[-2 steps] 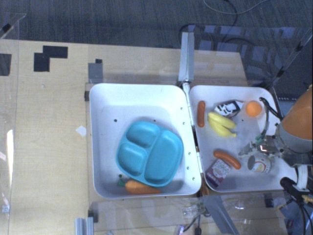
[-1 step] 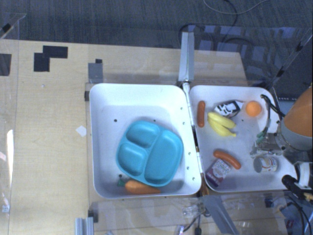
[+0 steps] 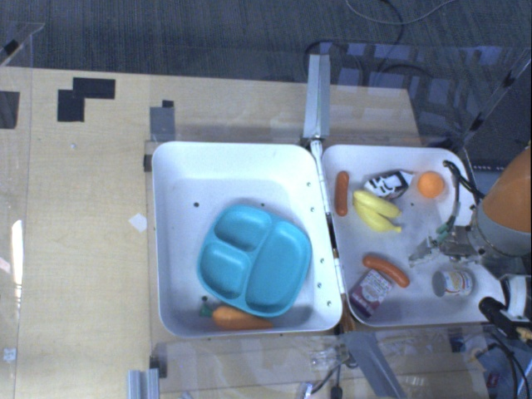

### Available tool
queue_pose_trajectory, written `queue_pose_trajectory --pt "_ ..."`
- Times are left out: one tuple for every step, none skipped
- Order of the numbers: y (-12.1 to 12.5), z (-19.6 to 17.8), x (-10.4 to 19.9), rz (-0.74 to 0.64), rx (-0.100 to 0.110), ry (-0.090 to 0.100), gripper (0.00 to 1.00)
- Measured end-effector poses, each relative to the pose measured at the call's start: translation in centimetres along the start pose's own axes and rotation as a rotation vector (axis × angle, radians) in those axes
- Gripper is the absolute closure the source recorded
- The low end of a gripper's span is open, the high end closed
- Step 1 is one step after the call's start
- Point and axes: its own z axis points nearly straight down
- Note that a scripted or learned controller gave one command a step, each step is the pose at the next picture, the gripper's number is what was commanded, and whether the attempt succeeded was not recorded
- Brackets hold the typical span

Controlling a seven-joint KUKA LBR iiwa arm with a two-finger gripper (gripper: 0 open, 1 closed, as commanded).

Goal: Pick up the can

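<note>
One can (image 3: 454, 283), top-down, beneath claw (image 3: 445, 250)

Robot lab: 2 bins (image 3: 170, 223), bench (image 3: 83, 248), cables (image 3: 416, 15).

The robot's arm (image 3: 509, 210) comes in from the right side of the picture. It is grey, with a big orange band just above the wrist. The wrist bends down, so the arm points at the floor of the right-hand white bin (image 3: 416, 302). At the end sits the gripper (image 3: 445, 246), a small dark metal part with thin bits poking out to the left. It hangs low, close above the bin floor. A black cable loops along the arm.
</note>
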Motion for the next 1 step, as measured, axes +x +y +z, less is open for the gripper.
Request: queue_pose_trajectory --pt "-0.32 0.94 -0.65 -0.011 0.009 0.001 0.00"
